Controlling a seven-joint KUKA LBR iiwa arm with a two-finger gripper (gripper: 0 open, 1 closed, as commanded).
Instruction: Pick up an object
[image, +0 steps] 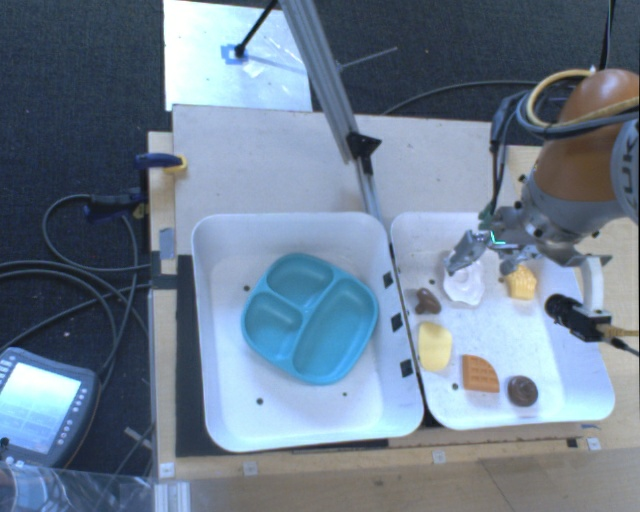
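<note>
Gripper (492, 252): over the far part of the right bin (570, 405); whether released or clenched, cannot tell.
White object (463, 287): directly below, slightly left and near.
Yellow piece (521, 283): just right.
Blue plate (310, 317): left bin (225, 400), well apart.
Judgement: white object is the closest candidate for pickup.
</note>
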